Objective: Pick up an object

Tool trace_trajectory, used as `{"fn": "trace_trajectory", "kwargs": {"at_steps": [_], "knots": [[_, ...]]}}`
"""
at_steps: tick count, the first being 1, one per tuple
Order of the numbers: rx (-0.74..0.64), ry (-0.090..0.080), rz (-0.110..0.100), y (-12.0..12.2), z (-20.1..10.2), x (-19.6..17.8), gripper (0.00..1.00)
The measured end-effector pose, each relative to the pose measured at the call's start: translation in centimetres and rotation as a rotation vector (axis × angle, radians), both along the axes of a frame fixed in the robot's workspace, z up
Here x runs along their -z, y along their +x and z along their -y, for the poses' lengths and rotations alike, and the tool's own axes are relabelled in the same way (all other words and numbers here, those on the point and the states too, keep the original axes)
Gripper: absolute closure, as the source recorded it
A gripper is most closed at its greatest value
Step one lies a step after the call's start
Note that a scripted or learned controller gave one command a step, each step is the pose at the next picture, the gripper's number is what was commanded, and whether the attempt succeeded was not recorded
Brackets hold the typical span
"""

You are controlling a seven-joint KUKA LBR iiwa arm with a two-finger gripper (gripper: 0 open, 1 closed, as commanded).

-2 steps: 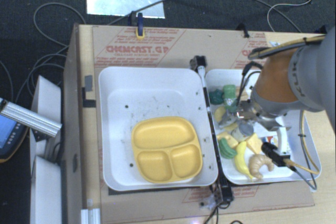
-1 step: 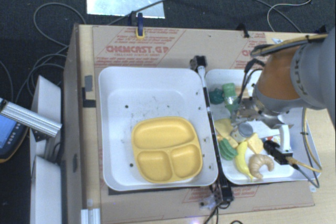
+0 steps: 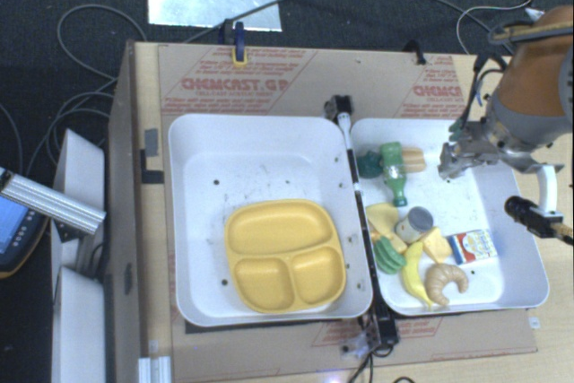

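The right bin (image 3: 516, 278) holds several toys. A green bottle (image 3: 393, 168) lies near its far left, with a teal piece (image 3: 369, 164) on one side and a tan piece (image 3: 413, 160) on the other. Nearer the front lie a grey can (image 3: 413, 222), a yellow wedge (image 3: 384, 216), a green ridged vegetable (image 3: 388, 254), a banana (image 3: 413, 272), a croissant (image 3: 446, 280) and a small red, white and blue carton (image 3: 473, 246). My gripper (image 3: 454, 161) hangs over the bin's far right part, right of the tan piece, above bare bin floor. Nothing shows between it and the floor.
The left bin (image 3: 202, 157) holds a yellow divided plate (image 3: 284, 254) at its front. A cardboard sheet (image 3: 269, 76) lies under both bins. Cables run across the dark floor behind the bench.
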State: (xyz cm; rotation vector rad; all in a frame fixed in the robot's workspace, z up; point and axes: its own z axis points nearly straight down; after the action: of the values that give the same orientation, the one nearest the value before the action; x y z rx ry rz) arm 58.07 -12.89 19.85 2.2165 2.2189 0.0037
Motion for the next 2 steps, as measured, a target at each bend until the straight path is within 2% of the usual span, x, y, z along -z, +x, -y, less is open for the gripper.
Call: {"fn": "trace_trajectory", "kwargs": {"at_steps": [1, 2], "knots": [[0.000, 0.001, -0.003, -0.1, -0.1, 0.1, 0.00], [-0.001, 0.003, -0.008, -2.0, -2.7, 8.7, 0.00]]}}
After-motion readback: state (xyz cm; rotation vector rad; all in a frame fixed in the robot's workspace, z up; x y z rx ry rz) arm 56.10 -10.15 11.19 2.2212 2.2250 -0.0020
